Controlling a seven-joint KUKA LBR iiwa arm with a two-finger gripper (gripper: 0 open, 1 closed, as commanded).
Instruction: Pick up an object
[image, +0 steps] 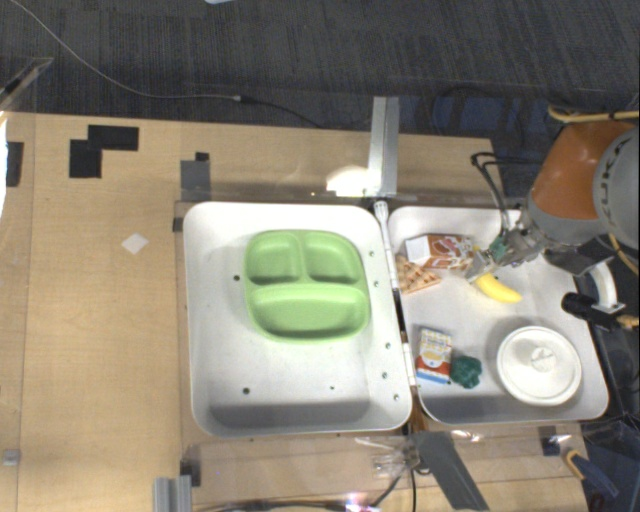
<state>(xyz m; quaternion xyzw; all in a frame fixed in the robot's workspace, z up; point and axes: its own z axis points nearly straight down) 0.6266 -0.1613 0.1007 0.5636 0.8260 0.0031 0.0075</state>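
We can read no text here. The small carton (434, 356) and the snack packet (433, 260) in the right bin (600, 400) carry printed colour, but their lettering is too small and blurred for us to make out.

Arm reaches in from right (orange band up); tool (497, 252) low, fingers unclear.

My gripper (497, 252) sits low in the right bin (590, 400), just above a yellow banana (497, 289) and beside a waffle packet (432, 260). Nearer the front: a small carton (434, 356), a green lump (466, 372), a white lidded bowl (539, 364). The left bin (215, 390) holds a green divided tray (304, 283).
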